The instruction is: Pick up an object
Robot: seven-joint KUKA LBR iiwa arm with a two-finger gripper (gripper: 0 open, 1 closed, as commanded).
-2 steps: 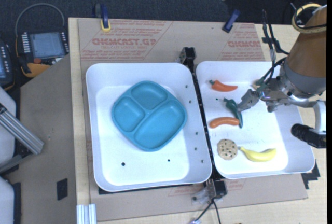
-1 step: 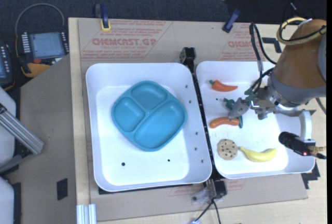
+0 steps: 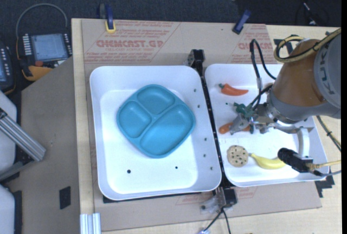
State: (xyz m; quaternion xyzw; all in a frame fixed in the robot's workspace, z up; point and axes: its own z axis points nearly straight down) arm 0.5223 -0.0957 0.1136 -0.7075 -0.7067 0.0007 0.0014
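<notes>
Far to the gripper's left, in the left bin [image 3: 103,135], a blue divided plate [image 3: 156,120] lies flat, tilted at an angle to the bin walls, well apart from the arm. Between the two bins runs a dark divider with a black clamp [image 3: 196,57] at its far end.

Closer in, the right bin [image 3: 238,176] holds the small things. An orange chili pepper [image 3: 234,89] lies beyond the gripper, toward the bin's far wall, apart from it. A second orange piece [image 3: 226,128] (perhaps a carrot, hard to tell) lies just to the gripper's left, its right end running in under the metal parts so that it seems to touch them. A round cookie [image 3: 237,155] sits on the near side and slightly left of the gripper, and a yellow banana [image 3: 267,161] lies just right of the cookie, near the bin's front wall.

The gripper [image 3: 245,117] is down low in the right bin, pointing left; whether it is released or clenched I cannot tell, and nothing can be seen held. Behind it the grey arm with its orange band [image 3: 295,84] covers the bin's right part, above the tabletop [image 3: 162,38].
</notes>
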